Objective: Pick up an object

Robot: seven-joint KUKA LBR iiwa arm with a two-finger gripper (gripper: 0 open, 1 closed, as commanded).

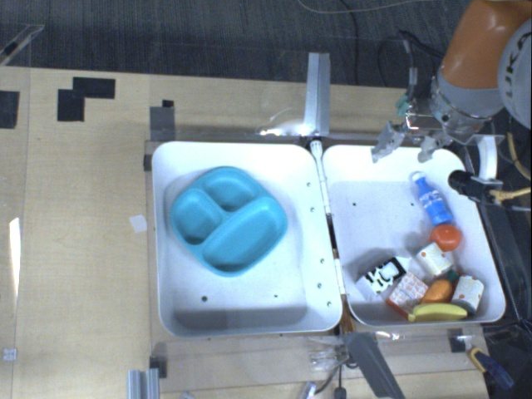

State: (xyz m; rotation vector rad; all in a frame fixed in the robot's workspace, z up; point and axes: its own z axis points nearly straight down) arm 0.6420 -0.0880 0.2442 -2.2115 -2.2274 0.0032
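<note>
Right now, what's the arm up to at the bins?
The gripper hangs at the far edge of the right bin, fingers spread with nothing between them. No pick yet. The blue bottle lies just in front of it; a banana, a black-and-white box and other small items cluster at the bin's near corner. The left bin holds a blue divided tray.
</note>
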